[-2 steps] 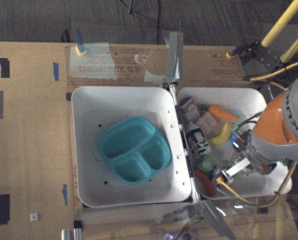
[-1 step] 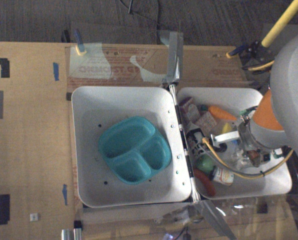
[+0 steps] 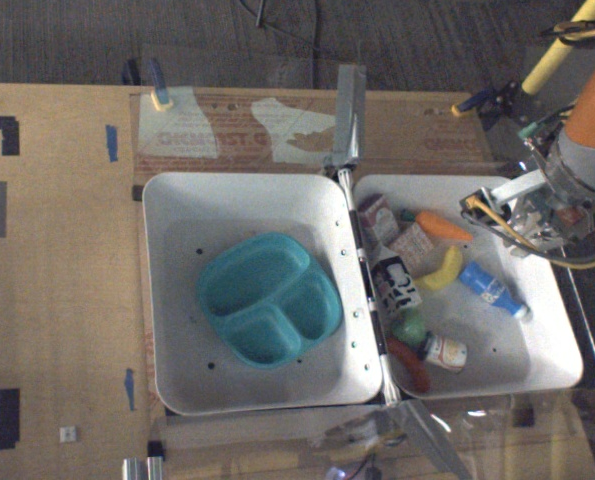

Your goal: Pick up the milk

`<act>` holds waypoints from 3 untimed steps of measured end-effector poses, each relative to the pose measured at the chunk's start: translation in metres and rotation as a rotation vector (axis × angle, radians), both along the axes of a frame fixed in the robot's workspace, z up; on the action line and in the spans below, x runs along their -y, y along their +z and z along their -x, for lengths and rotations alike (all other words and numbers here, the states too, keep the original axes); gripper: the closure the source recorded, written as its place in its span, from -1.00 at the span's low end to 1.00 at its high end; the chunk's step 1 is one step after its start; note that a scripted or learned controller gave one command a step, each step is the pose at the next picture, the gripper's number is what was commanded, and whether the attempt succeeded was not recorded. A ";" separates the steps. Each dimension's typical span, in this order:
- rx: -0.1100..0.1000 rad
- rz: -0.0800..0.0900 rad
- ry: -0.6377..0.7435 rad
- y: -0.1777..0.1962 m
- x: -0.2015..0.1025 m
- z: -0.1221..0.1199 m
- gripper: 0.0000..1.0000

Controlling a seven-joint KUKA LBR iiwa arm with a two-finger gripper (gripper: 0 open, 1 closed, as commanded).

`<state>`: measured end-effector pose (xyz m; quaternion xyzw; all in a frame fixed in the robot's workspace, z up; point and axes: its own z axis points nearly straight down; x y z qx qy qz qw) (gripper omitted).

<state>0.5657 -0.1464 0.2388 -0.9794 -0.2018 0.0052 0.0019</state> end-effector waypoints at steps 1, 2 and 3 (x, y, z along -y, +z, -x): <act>-0.012 -0.002 0.010 0.005 -0.005 0.000 1.00; -0.023 -0.003 0.015 0.010 -0.007 0.000 1.00; -0.034 -0.004 0.020 0.016 -0.010 0.000 1.00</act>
